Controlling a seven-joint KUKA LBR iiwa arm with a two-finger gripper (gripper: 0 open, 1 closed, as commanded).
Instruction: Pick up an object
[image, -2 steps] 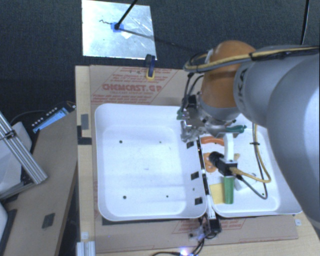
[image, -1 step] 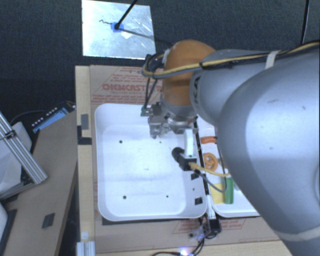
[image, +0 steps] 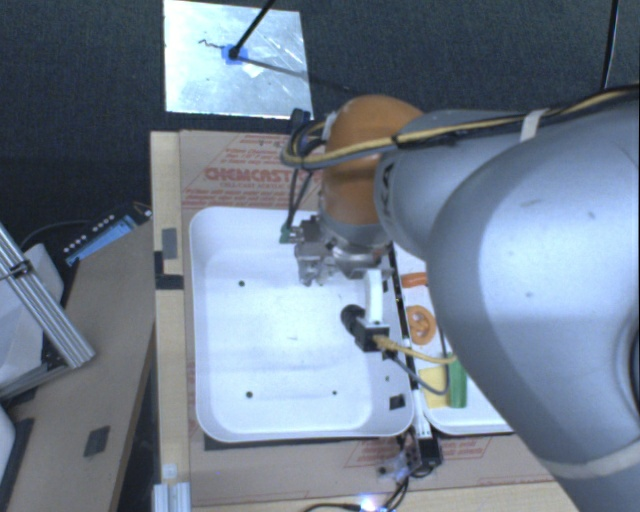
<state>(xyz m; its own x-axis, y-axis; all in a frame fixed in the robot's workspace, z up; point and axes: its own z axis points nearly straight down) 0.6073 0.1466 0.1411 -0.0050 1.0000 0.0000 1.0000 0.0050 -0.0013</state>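
The big grey arm comes in from the right and covers most of the right side. Its orange band sits at the far end, just above the hand. The hand hangs over the left bin, close to that bin's far right corner. From this view nobody can tell if the hand is open or closed, and nothing can be seen in it.

The floor of the left bin is white with a few tiny dark dots. The right bin lies right beside it, but the arm hides most of it. Only a thin strip of it shows along its left side.

The things to pick up are in that strip. A round orange thing lies in the middle of the strip. Nearer, a green thing and a yellow thing lie side by side, touching or almost touching. All three are to the right of the hand and nearer than it, well apart from it.

Both bins rest on a brown sheet with red letters, and the sheet lies on the tabletop. A shiny silver sheet lies at the far side. A metal rail leans at the left edge.
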